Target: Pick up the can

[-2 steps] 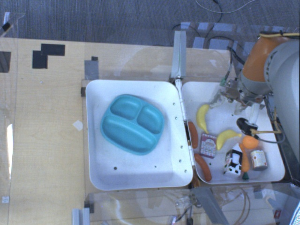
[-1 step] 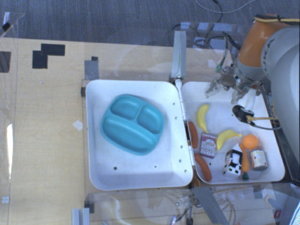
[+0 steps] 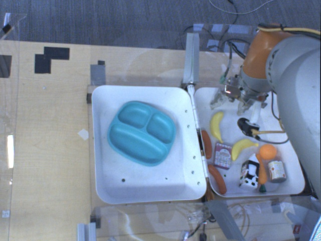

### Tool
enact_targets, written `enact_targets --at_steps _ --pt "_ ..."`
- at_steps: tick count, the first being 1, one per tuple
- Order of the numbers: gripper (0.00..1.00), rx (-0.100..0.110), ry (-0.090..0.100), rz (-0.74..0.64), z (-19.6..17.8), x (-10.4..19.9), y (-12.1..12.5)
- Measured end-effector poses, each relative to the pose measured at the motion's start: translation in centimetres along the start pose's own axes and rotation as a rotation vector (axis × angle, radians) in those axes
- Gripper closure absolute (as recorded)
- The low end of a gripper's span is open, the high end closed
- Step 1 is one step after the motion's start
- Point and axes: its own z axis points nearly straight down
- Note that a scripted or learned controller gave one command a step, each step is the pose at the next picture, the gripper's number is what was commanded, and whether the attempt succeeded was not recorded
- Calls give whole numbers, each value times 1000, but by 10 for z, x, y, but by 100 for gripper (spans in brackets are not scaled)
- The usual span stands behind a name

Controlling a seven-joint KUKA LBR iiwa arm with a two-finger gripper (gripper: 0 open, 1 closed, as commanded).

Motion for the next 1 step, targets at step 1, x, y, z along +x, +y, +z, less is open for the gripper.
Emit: enact_targets --at_steps 1 --pt "0 0 2 23 9 -7 2"
